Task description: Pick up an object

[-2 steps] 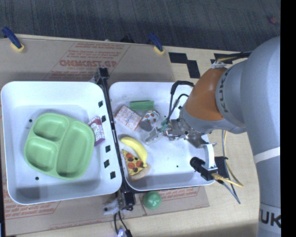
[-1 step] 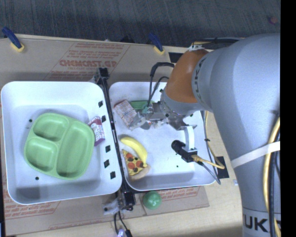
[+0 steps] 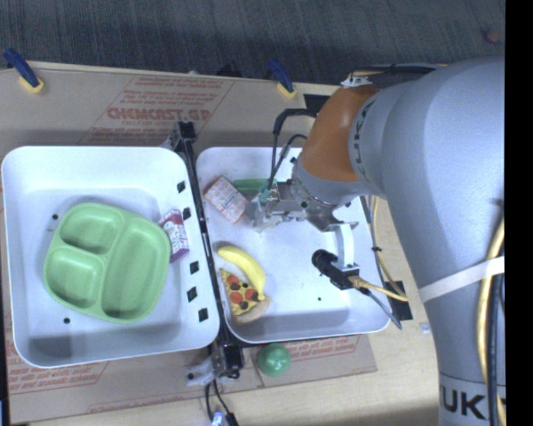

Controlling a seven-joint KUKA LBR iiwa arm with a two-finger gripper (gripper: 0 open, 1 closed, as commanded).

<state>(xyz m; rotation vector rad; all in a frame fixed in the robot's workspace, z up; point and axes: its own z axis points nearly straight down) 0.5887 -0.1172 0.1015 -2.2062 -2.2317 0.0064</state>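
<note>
A pink-and-white crinkled packet (image 3: 224, 197) lies in the right white bin (image 3: 355, 313), just beside the hand (image 3: 265, 211), lowered near it. A yellow banana (image 3: 243, 266) and a pizza-slice toy (image 3: 242, 296) lie below. A green divided plate (image 3: 107, 262) occupies the left bin (image 3: 18, 238).

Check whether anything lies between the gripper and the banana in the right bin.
Nothing visible does. The gripper hangs over the right bin beside the pink packet; bare white floor separates it from the banana below, which lies against the pizza slice.
</note>
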